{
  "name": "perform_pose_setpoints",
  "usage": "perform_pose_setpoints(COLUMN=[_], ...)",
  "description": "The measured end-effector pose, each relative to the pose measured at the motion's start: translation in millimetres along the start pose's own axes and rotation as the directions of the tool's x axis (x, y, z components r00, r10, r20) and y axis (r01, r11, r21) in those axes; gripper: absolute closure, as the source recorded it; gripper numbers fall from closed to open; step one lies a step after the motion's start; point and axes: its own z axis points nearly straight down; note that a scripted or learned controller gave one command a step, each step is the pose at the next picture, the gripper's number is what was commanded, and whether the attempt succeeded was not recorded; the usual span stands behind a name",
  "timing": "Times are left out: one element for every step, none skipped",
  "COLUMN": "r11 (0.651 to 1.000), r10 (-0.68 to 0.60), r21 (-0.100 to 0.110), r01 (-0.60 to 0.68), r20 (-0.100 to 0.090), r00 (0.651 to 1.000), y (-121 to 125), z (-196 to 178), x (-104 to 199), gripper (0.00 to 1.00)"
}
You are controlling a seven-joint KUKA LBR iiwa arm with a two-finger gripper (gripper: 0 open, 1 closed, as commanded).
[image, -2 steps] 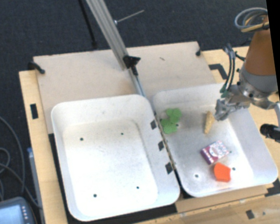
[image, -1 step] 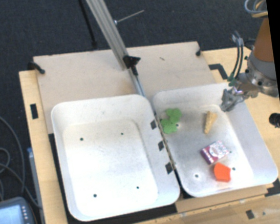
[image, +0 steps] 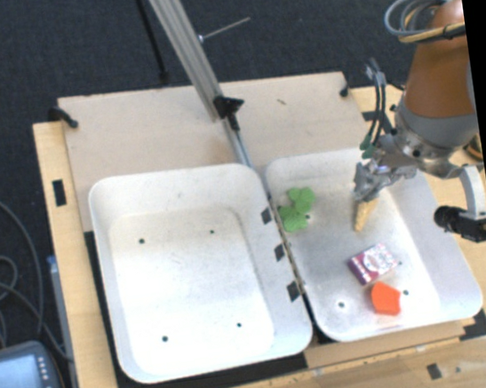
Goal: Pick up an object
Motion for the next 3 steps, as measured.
perform_pose_setpoints(r11=[1.0, 1.0, 1.0], r10=[0.001, -0.001, 0.001], r21=[0.002, 0.001, 0.004], r01=[-0.001, 0.001, -0.001], r20=[0.0, -0.001, 0.0], r00=[1.0, 1.0, 1.0], y=[-8, -12, -9], z=[13, 4, 11], x=[49, 108, 156], gripper=[1.0, 1.0, 1.0])
